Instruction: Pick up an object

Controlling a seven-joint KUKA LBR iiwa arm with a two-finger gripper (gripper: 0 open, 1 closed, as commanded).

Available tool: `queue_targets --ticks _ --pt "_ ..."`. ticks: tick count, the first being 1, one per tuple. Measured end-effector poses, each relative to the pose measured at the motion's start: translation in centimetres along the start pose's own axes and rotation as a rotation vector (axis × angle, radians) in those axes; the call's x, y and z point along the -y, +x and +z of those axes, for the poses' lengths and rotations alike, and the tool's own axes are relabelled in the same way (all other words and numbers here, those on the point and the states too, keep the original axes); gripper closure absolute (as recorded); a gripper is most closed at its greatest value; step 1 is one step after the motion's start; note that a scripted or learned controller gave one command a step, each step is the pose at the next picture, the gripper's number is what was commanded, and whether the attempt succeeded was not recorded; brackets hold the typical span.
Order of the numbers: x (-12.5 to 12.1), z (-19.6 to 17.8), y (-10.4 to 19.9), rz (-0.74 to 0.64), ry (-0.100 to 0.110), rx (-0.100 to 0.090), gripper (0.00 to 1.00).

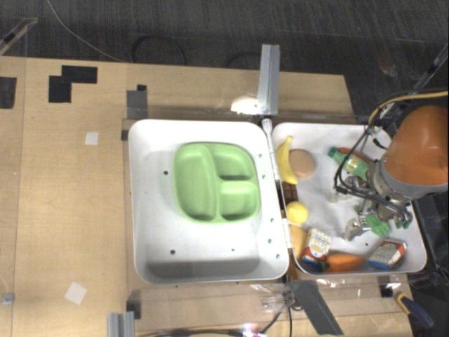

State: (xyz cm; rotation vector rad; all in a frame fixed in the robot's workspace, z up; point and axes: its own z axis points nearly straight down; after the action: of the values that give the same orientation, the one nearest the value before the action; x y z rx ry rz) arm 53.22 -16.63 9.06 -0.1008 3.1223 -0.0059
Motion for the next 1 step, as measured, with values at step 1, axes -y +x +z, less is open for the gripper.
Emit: queue_targets --ticks 1 --pt "-4.49 0.43 -12.92 -0.027 -0.006 -0.007 0.0"
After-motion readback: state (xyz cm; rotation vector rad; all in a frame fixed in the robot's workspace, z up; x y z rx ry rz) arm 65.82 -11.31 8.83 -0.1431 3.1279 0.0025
